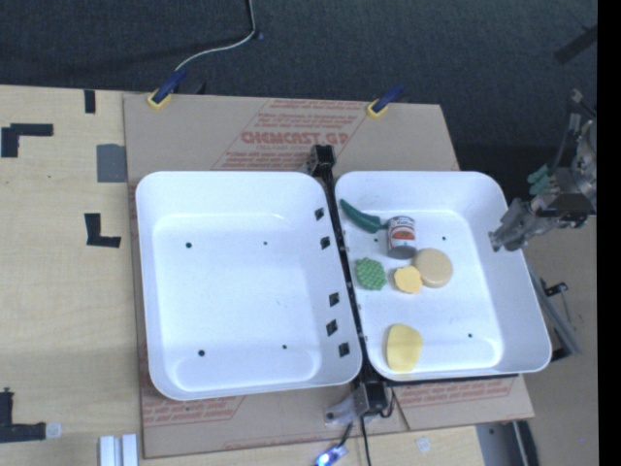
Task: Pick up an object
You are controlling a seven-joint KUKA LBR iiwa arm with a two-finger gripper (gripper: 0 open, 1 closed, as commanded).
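Two white bins sit side by side. The right bin [485, 197] holds six things: one green tool [360, 217], one small can [401, 233], one green round piece [370, 274], one tan disc [434, 267], one small yellow piece [408, 280] and one bigger yellow piece [404, 347]. The claw [508, 233] hangs at that bin's right rim, touching none of them; how wide it is, I cannot tell

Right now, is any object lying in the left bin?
No. The left bin shows bare white floor, while the can, green piece and yellow pieces all lie in the right bin.
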